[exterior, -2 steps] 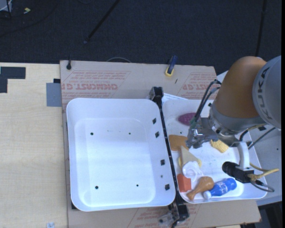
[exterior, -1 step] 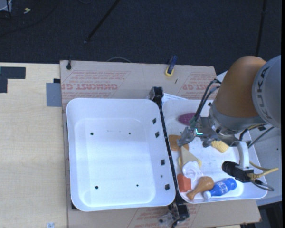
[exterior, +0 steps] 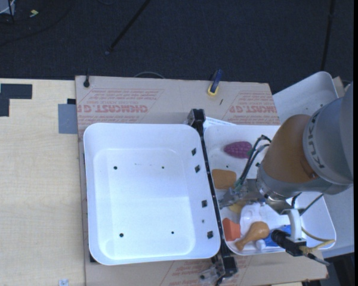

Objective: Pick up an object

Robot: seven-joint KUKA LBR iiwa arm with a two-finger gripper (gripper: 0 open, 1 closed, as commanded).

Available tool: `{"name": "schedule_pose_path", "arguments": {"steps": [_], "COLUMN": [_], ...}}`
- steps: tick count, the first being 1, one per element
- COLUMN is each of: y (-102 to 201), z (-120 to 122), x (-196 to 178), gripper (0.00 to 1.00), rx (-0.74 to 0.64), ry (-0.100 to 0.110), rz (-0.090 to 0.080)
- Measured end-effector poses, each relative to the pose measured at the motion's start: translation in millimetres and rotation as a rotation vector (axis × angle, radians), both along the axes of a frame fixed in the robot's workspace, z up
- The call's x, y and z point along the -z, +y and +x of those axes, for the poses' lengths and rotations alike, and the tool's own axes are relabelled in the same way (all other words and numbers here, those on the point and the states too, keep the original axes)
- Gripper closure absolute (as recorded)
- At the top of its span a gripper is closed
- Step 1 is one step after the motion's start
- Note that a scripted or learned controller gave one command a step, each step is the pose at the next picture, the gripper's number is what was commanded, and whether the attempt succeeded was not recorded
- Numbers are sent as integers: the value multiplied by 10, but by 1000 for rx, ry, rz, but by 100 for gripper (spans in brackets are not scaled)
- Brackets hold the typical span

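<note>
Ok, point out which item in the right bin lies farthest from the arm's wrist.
The purple oval piece, near the right bin's far wall. It lies alone; the orange block, small red piece and tan drumstick-shaped toy cluster lower, beside the wrist.

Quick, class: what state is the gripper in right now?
Gripper: cannot be told; it sits low in the right bin among the objects, under the arm's wrist.

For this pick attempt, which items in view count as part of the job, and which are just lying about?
Job:
arm, reaching over the right bin
purple object
orange block
red piece
tan drumstick-shaped toy

Lying about:
left bin
clamp
cardboard sheet
</note>
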State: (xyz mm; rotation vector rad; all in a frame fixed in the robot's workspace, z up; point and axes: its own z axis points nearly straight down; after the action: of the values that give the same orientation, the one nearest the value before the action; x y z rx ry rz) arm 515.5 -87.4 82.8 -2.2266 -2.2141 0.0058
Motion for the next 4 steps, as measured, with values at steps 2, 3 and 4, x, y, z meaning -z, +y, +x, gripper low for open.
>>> {"name": "schedule_pose_path", "arguments": {"steps": [2, 3, 4], "y": [-836, -1283, -999], "z": [110, 175, 342], "x": [-115, -521, -37], "gripper": [0, 0, 0], "rx": [-2, -3, -8], "ry": [0, -6, -2], "rz": [3, -2, 5]}}
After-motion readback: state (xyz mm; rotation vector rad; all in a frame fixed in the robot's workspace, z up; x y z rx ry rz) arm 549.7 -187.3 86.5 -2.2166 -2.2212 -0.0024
